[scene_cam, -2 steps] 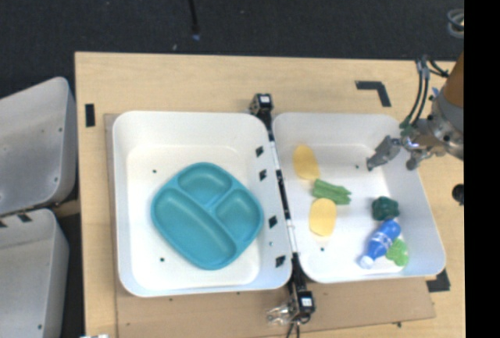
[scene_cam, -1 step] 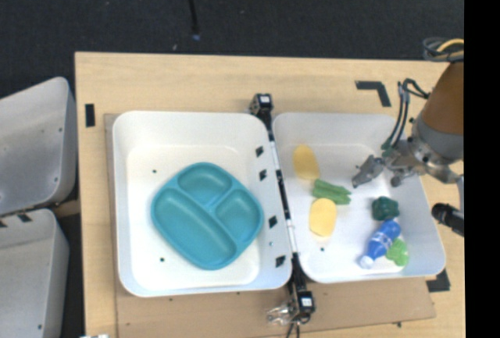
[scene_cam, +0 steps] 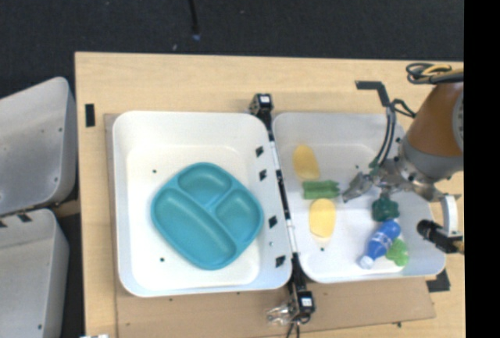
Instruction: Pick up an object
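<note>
The right bin (scene_cam: pixel 344 129) holds two yellow lemon-like pieces (scene_cam: pixel 305 161) (scene_cam: pixel 322 217), a flat green piece (scene_cam: pixel 320 189), a dark teal object (scene_cam: pixel 384 210), a blue bottle (scene_cam: pixel 378 243) and a light green object (scene_cam: pixel 399 253). My gripper (scene_cam: pixel 361 185) hangs low over the right bin's middle, just right of the flat green piece and left of the dark teal object. Its dark fingers look spread, with nothing between them. The orange band of the arm (scene_cam: pixel 434 126) rises behind it at the right.
The left bin (scene_cam: pixel 141 133) holds a teal divided plate (scene_cam: pixel 206 214). Black clips (scene_cam: pixel 273 196) line the wall between the two bins. Cables (scene_cam: pixel 383 98) loop above the right bin's far edge. A white panel (scene_cam: pixel 35 145) stands left of the bench.
</note>
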Robot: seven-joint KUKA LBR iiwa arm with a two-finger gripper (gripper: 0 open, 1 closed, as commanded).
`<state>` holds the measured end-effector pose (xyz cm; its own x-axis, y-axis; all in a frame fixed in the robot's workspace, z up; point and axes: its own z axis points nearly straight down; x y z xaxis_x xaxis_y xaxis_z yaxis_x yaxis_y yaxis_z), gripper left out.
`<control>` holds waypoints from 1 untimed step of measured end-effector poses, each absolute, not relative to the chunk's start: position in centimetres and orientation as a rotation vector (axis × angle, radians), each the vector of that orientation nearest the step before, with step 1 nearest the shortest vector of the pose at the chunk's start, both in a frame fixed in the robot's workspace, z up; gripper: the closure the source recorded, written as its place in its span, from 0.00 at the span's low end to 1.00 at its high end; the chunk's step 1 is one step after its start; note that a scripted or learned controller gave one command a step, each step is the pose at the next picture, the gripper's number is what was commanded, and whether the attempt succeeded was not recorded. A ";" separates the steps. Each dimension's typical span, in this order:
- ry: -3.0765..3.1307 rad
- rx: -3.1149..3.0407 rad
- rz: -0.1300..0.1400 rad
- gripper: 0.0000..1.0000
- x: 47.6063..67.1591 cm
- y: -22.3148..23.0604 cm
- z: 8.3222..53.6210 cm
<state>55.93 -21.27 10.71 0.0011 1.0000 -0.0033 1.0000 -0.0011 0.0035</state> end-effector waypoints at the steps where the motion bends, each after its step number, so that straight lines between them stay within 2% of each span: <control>1: 2.216 2.223 0.001 0.00 56.0 -21.3 10.2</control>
<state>56.01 -21.34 10.16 0.0033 1.0000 -0.0014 1.0000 -0.0033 0.0021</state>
